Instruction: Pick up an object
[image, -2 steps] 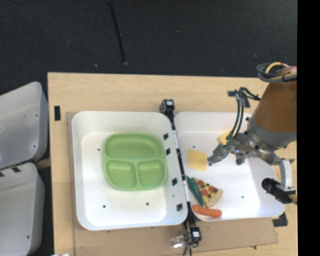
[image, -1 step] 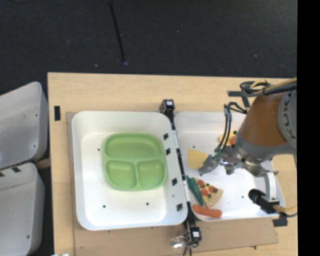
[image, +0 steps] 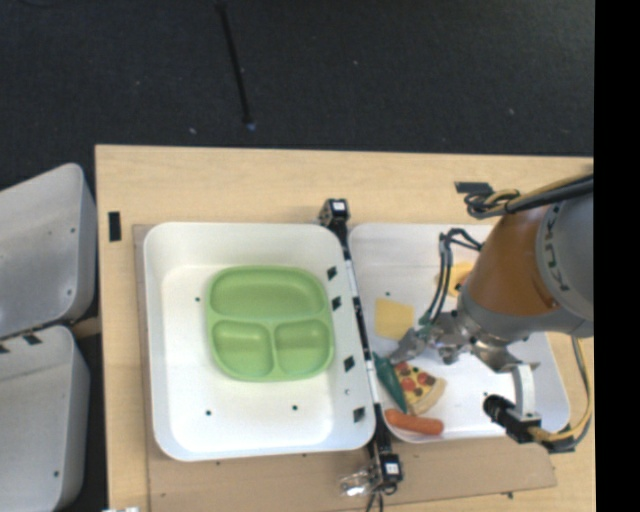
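**Arm low over the right bin, toy food crowded along its left edge**

Dark carpeted floor frames a pale wooden bench (image: 250, 180), and on it sit two shallow white bins side by side. The left bin (image: 180, 400) carries a green divided tray (image: 270, 322), lying flat near its centre, three compartments showing. The right bin (image: 400, 250) is where the action is: the grey arm with its orange band (image: 515, 270) reaches in from the right and hangs low over the bin's middle. The gripper (image: 418, 345) points down and left toward the divider between the bins, and whether its fingers are spread or closed cannot be told from this angle; nothing is seen clamped between them.

Now the pieces. A pale yellow cheese slice (image: 393, 318) lies just up and left of the gripper tip. Just beneath the tip sits a toy pizza slice (image: 420, 390), toppings up. A green vegetable piece (image: 386, 380) lies against the bin's left wall, beside the pizza. Nearest the front wall, a red sausage (image: 415, 425) lies on its side. Another yellow piece (image: 460, 275) peeks out behind the arm's cables.
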